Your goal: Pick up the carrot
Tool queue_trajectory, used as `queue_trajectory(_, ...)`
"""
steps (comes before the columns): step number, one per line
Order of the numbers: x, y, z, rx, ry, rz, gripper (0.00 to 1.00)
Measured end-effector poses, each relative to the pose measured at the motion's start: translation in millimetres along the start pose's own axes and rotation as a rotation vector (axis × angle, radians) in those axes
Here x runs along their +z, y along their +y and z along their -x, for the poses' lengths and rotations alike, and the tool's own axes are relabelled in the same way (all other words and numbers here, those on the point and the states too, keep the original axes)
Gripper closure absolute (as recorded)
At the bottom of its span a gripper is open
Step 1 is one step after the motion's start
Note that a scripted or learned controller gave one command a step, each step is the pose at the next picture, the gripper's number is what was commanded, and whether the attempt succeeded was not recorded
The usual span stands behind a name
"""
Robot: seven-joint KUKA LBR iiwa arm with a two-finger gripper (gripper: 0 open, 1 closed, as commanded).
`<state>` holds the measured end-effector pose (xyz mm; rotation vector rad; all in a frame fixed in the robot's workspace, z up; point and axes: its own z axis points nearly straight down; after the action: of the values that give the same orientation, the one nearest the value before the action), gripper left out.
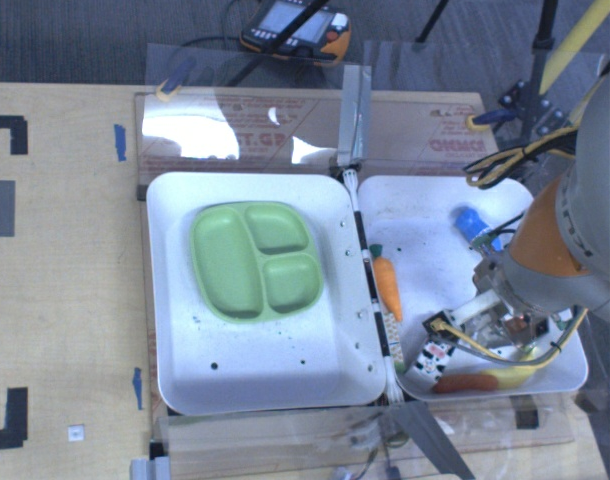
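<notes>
The small orange carrot lies by the left wall of the right white bin. The hand hangs near it. You cannot tell if the hand is spread or pressed together.

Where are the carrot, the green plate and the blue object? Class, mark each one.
carrot (387,286), camera view, middle of its orange body.
green plate (228,260), camera view, floor of its large left compartment.
blue object (472,224), camera view, centre of its blue surface.
</notes>
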<state>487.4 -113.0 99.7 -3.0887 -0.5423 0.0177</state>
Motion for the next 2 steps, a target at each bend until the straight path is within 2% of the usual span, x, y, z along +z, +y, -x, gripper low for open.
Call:
queue_trajectory(1, -86.2, 25.2, 9.2, 0.120, 0.004, 0.004, 1.00)
queue_trajectory(2, -92.5, 111.5, -10.6, 0.146, 0.004, 0.003, 1.00)
